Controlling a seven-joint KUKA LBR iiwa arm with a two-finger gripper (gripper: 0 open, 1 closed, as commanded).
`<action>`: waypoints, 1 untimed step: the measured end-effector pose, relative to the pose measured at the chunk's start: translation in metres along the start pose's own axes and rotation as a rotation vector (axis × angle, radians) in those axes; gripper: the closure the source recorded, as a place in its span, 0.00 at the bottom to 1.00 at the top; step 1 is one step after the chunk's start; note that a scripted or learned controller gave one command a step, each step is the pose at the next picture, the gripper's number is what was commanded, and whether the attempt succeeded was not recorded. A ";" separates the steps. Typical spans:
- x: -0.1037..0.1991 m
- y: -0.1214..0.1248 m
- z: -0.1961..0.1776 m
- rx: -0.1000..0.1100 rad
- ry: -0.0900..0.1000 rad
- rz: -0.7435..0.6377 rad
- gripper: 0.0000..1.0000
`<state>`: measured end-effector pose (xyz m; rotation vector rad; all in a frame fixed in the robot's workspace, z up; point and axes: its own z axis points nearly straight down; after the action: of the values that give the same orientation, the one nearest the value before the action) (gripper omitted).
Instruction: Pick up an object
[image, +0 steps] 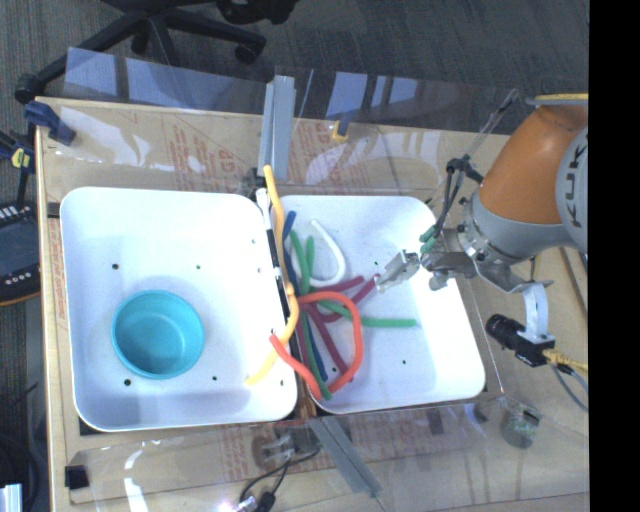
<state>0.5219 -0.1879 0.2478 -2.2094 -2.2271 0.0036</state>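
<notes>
Progress looks early: nothing lifted yet, as far as I can judge. Two-finger metal gripper (385, 278) sits low over the right shallow white bin (445, 370), tips near the tangle of thin bendy plastic sticks (325, 325), approx at its upper right edge. Can't tell if it's open or closed, or has hold of anything. Sticks are red, green, purple, blue, w/ a yellow one draped over the bin divider, all lying flat and crossed. Left shallow white bin (90, 220) has a round turquoise bowl (158, 334). Grasp and lift remain
</notes>
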 end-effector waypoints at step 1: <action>0.031 0.022 0.151 -0.015 -0.007 -0.196 0.00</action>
<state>0.5434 -0.1563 0.0968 -1.9902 -2.4446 -0.0064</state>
